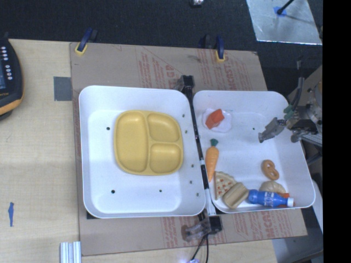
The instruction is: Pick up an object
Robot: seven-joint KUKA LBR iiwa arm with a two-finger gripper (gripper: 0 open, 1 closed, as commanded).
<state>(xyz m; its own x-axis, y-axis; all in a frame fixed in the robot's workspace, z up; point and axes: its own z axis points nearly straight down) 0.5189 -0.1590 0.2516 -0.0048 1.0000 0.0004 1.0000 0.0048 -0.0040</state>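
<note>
My gripper [282, 135] hangs over the right side of the right bin [247, 100], its two grey fingers spread open with nothing between them. Below it lies a small brown pretzel [270, 169]. A blue bottle [269, 199] lies on its side at the bin's front edge, beside a tan bread roll [273, 187]. An orange carrot [211, 156] lies along the bin's left wall. A red piece on a white wrapper [215, 118] sits at the back left. A waffle [221, 182] and a bun [235, 195] lie at the front left.
The left bin [93, 190] holds a yellow divided plate [148, 142]. Both bins sit on a cardboard sheet [137, 64] clamped at the back. A black and orange pendant [8, 75] lies at the far left of the bench.
</note>
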